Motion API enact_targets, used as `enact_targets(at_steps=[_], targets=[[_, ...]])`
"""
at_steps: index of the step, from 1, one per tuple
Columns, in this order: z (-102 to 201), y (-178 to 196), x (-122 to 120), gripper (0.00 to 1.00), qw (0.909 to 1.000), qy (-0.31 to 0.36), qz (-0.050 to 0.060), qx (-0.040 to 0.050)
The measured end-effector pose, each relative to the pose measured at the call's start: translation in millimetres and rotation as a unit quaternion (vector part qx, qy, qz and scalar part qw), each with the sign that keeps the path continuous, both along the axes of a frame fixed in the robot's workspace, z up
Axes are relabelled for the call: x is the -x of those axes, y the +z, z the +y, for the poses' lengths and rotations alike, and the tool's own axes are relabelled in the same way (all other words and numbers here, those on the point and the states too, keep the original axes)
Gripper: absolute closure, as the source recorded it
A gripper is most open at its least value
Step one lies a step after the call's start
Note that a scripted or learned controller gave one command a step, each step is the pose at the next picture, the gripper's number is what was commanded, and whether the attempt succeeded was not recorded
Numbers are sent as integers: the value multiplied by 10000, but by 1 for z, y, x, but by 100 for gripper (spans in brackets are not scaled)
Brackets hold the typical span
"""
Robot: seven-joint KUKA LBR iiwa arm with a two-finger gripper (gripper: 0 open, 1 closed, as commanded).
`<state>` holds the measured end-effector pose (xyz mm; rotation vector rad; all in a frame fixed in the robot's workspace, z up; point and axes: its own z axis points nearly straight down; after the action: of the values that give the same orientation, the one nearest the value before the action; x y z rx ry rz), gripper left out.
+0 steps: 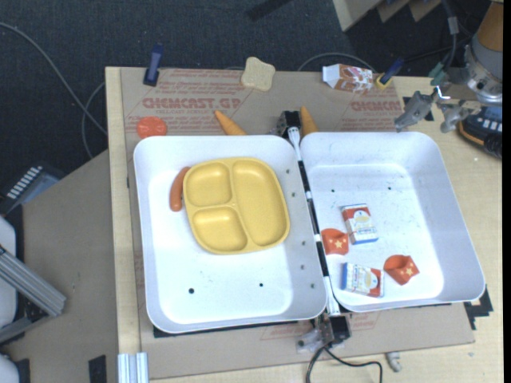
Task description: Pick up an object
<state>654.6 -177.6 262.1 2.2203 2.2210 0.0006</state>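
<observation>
The right bin [447,182] holds two small white cartons, one [360,223] near its middle and one [362,280] by its front wall. A red wrapper [334,242] lies at the bin's left wall and another red one [401,269] near the front right. The left bin [160,278] holds a yellow divided plate [236,204] with an orange sausage [176,188] against its left side. My gripper [431,115] hovers over the far right corner of the right bin. It is open, with nothing between its fingers, well away from the cartons.
On the bench behind the bins lie a toy bread slice [258,73], a carrot [229,124], an orange disc [152,126], a blue piece [152,64] and a small carton [349,76]. A black clamp [291,124] sits at the seam between the bins.
</observation>
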Motion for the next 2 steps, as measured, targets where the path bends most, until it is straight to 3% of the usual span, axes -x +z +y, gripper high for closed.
enact_targets(at_steps=[1, 2], targets=[[21, -129, 51, 0, 10000, -4, 23, -8], [78, -130, 61, 0, 10000, 4, 17, -11]])
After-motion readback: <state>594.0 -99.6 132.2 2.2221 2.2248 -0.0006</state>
